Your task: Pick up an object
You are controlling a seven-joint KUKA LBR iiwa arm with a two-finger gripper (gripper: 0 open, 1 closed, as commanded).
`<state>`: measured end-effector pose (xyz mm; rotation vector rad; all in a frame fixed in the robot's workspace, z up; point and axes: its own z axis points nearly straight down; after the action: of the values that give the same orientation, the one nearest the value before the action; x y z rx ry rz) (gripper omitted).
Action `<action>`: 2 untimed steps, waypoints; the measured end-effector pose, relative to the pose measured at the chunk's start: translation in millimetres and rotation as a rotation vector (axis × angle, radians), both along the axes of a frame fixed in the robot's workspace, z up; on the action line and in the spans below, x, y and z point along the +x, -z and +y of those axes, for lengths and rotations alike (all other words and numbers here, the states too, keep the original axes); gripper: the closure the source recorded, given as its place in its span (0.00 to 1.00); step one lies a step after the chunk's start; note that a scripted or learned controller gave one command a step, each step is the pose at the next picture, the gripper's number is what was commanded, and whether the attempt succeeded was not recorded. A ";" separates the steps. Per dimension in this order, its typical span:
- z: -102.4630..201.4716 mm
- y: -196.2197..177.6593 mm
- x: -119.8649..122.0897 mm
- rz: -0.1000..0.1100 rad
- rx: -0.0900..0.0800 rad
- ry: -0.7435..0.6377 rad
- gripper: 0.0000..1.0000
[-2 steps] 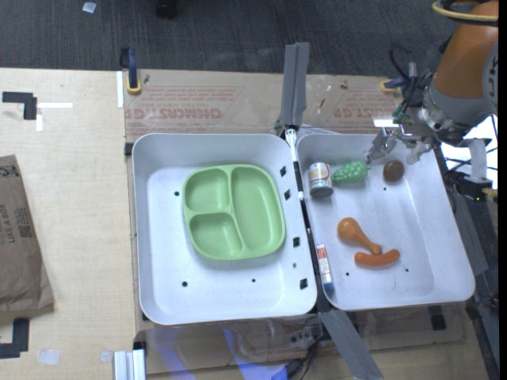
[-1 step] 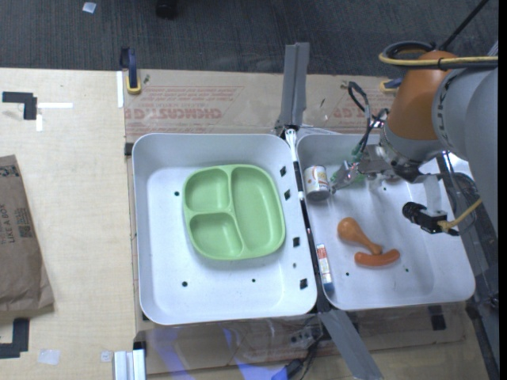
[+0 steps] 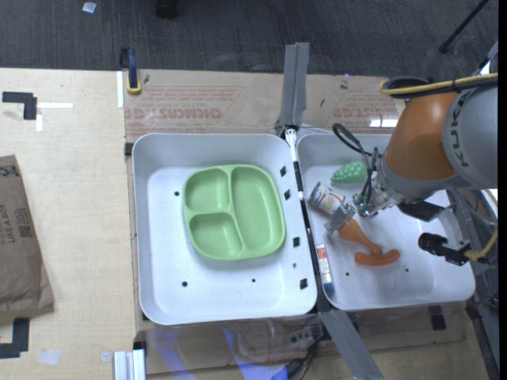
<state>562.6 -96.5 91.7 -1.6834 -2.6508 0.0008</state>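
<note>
My gripper (image 3: 343, 215) hangs low over the left half of the right bin (image 3: 412, 291), at the end of the grey and orange arm. Right under its tip lies an orange wedge-shaped piece (image 3: 353, 233); whether they touch is unclear. A small silver can with a brown label (image 3: 322, 199) lies just left of the gripper. A green dotted object (image 3: 348, 172) rests behind it, partly hidden by the wrist. A red-orange sausage shape (image 3: 377, 256) lies in front of the gripper, towards the bin's middle.
The left bin (image 3: 158, 291) holds a green divided plate (image 3: 234, 210). A thin pen-like stick (image 3: 322, 260) lies along the right bin's left wall. A black cable loops behind the wrist. A brown paper bag (image 3: 20, 236) sits at the bench's far left.
</note>
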 end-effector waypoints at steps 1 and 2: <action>-1.3 -9.4 0.6 -0.002 -0.001 0.005 1.00; -1.3 -9.5 0.6 -0.002 -0.001 0.004 0.00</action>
<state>563.1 -97.8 101.2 -1.6901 -2.6492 0.0000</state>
